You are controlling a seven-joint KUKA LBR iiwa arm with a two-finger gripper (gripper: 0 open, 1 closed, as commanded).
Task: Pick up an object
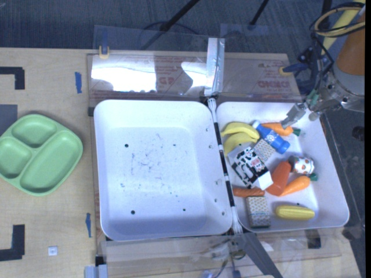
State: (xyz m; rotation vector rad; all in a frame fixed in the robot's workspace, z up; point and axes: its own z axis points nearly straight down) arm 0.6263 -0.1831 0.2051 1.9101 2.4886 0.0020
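The right white bin (333,181) holds a pile of toys. Among them are a yellow banana (239,131), a blue bottle (272,138), a black-and-white patterned box (250,164), a red pepper (281,175) and an orange carrot (299,183). A small white and red toy (302,165), a yellow piece (295,212) and a grey block (259,211) lie there too. My gripper (294,116) reaches in from the right above the bin's far right part, close over a small orange carrot (276,128). Nothing shows as held.
The left white bin (116,120) sits beside the right one. A green divided plate (39,153) lies on the bench at far left. Clear plastic walls (174,68) stand behind the bins. Yellow cable loops (339,19) hang by the arm at top right.
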